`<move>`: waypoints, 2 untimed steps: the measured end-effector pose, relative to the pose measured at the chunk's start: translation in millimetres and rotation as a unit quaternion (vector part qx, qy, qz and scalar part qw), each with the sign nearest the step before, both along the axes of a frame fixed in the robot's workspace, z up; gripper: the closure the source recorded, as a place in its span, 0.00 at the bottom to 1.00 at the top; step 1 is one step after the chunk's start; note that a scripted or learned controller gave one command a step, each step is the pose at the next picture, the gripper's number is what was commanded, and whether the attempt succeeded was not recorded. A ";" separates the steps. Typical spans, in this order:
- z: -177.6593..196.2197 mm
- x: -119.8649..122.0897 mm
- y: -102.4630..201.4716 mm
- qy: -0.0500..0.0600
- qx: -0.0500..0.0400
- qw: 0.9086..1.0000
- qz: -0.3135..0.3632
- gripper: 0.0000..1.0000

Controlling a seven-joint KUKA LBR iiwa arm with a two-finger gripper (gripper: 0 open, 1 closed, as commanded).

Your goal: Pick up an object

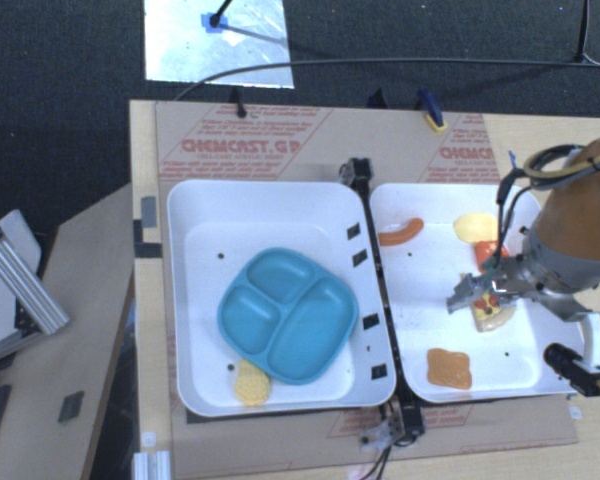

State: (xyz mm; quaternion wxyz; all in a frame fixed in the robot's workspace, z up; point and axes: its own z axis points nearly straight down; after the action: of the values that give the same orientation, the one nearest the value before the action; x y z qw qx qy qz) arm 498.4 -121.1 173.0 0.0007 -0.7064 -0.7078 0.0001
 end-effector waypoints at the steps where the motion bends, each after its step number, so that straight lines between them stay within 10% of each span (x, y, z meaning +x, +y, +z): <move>1: -58.4 8.0 -1.3 0.001 0.000 1.000 0.000 0.00; 2: -89.6 8.6 -1.0 -0.001 0.000 1.000 -0.001 0.00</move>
State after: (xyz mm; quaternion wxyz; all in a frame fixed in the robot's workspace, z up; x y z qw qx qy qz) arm 507.0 -122.1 83.4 0.0002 -0.7068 -0.7074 -0.0003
